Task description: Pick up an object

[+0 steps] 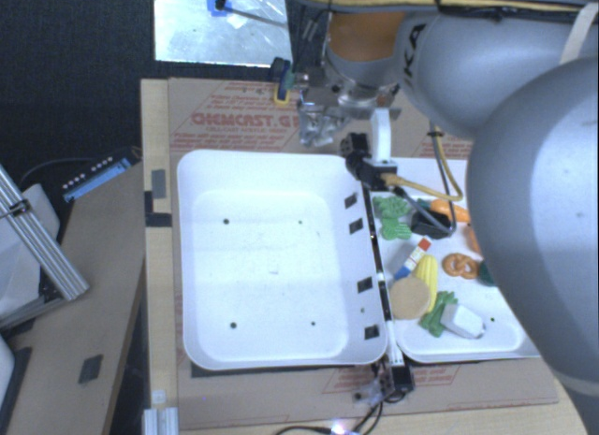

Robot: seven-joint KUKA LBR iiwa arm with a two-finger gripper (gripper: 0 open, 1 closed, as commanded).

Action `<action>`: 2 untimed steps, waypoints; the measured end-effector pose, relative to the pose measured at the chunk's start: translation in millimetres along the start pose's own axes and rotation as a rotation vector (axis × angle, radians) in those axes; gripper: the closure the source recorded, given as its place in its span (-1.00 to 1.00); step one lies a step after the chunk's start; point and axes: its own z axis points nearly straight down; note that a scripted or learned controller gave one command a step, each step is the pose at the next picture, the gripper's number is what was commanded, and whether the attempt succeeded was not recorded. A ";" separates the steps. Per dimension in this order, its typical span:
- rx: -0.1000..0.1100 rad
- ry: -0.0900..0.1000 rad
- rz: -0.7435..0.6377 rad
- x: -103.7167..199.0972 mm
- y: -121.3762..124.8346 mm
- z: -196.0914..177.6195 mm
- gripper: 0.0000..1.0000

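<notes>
My gripper (316, 126) hangs over the cardboard just beyond the far rim of the left bin (262, 255), near the wall between the two bins. Its tip is blurred and I see nothing in it. The right bin (496, 340) holds the loose objects: a green leafy piece (393, 218), a small red, white and blue tube (416, 255), a yellow corn cob (427, 274), a tan round disc (408, 299), a brown pretzel (459, 265) and a white block (464, 323) next to a green piece (436, 313). The arm hides the right part of that bin.
The grey arm (524, 171) covers the right side of the view. Both bins rest on a cardboard sheet (234, 120). A shiny plate (220, 12) lies at the back and an aluminium rail (37, 246) stands at the left.
</notes>
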 end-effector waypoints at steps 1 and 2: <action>0.009 -0.001 0.001 28.7 -2.5 41.8 1.00; 0.002 0.001 -0.001 74.7 -1.1 3.9 1.00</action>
